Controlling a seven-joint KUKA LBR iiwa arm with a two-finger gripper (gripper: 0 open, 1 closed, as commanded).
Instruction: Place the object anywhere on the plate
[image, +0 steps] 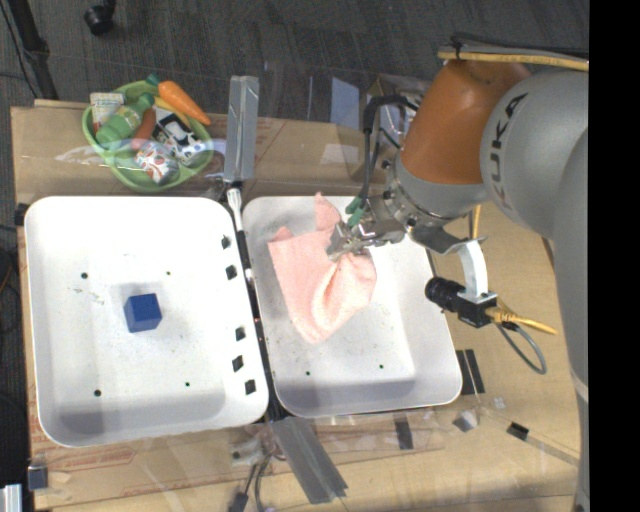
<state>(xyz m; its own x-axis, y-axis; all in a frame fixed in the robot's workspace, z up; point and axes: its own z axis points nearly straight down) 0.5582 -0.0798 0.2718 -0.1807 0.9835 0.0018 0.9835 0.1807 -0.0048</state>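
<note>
A pink cloth (312, 288) lies crumpled in the right bin (400, 352), its upper right part gathered up into a peak. My gripper (349, 238) sits at that peak, and its fingers are shut on the bunched fabric. The rest of the cloth hangs down and trails left over the bin floor. A small blue cube (143, 311) rests alone on the floor of the left bin (60, 240), far left of the gripper.
A green bowl (112, 163) heaped with toy food, including a carrot (180, 99), stands behind the left bin. The arm's orange band and grey body fill the upper right. A black cable fitting (458, 299) sticks out by the right bin's right rim.
</note>
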